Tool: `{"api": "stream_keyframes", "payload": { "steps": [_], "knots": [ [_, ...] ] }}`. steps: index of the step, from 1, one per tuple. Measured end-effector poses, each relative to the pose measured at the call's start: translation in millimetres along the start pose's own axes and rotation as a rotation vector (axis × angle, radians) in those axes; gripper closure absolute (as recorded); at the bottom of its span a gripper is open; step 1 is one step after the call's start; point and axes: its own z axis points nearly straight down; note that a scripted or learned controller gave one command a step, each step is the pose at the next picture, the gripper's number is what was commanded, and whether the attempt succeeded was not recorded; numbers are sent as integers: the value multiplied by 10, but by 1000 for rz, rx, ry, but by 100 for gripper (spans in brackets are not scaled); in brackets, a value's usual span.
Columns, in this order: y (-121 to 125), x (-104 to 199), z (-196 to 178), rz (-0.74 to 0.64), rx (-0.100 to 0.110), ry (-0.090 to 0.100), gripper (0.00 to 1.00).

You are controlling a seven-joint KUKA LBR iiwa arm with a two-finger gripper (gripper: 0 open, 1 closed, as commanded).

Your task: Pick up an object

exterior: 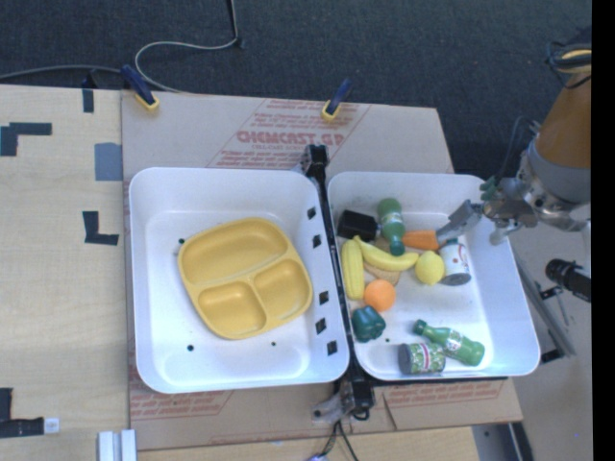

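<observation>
The arm enters from the right of the frame, and its end effector [478, 221] sits over the upper right part of the right bin [509, 296]. Whether the end effector is open or closed cannot be determined. No object is seen held. The candidate objects lie in the right bin: a black block [356, 225], a green bottle [391, 224], an orange carrot [421, 241], two bananas [370, 260], a lemon [430, 269], a small can [455, 262], an orange ball [380, 296], a dark green piece [367, 325], and a green bottle and can [440, 349] at the lower right. The left bin [154, 286] holds a yellow divided tray [244, 277].
</observation>
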Motion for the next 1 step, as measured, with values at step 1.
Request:
{"api": "stream_keyframes", "payload": {
  "steps": [1],
  "knots": [
    [432,-41,713,-1,1,0,0]
  ]
}}
